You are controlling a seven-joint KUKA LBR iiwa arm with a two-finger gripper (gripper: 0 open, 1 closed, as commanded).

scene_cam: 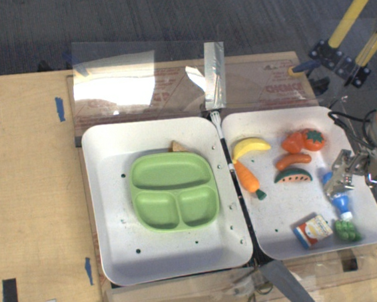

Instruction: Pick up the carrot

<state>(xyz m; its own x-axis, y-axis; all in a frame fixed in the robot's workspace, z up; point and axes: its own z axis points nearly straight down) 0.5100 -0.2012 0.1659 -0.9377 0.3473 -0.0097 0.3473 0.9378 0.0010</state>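
Carrot (247, 176): an orange toy with a dark green stalk end, lying at a slant on the floor of the right bin (278, 235), close to that bin's left wall and apart from the gripper. Just above it lies a yellow banana (250, 148), its lower edge near the carrot's upper end. To the right sit a tomato (303, 141), a sausage (291, 161) below it, and a watermelon slice (293, 176) below that. Near the bin's lower right corner are a small red and white carton (313, 230), a green bunch of broccoli (347, 231) and a blue and white bottle (341, 203). The gripper (344, 176) stands over the right side of this bin, above the bottle and well apart from the carrot; whether its fingers are spread or pressed together cannot be told. The left bin (105, 189) holds a green divided plate (175, 190) with three compartments; a small brown piece (176, 146) shows at the plate's upper edge. Both bins rest on a wooden bench (26, 197).
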